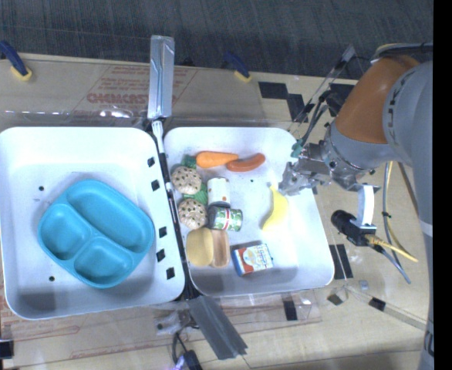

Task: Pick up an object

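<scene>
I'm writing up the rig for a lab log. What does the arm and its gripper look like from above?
The arm is grey and rounded, with a broad orange band above the wrist. Thin dark cables run along its upper side toward the wrist. The gripper is a small boxy head of grey metal, darker than the arm's shell. A white link and a black fitting with yellow wires sit just below the wrist.

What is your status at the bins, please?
Gripper over right bin's right edge, nothing seen held. Banana nearest, just below it. Carrot, sausage, can further left.
</scene>
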